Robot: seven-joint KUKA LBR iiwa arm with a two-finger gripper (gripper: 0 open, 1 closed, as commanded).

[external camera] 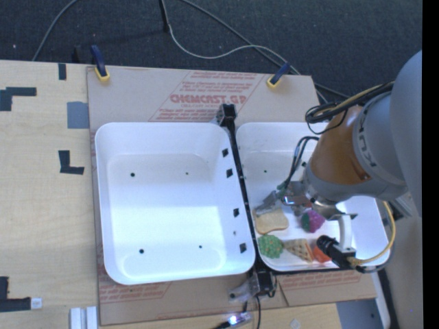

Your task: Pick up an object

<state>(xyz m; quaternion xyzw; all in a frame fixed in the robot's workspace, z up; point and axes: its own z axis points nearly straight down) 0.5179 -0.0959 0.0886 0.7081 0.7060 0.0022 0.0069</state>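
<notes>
Oddly, pizza slice (300, 248) points left along right bin (264, 142); gripper (282, 199) state unclear.

Two bins sit side by side on the bench (41, 184), the left bin (164, 204) beside the right bin (267, 142), in whose near part lie a toast slice (271, 221), a broccoli piece (270, 246), a pizza wedge (302, 249) and a grape bunch (313, 220).

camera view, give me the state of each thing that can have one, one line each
gripper: low in the right bin, above the toast
right bin: holds all the items, at its near end
left bin: upright, level
toast: lying flat
green item: resting by the divider
purple item: resting beside the arm
</notes>
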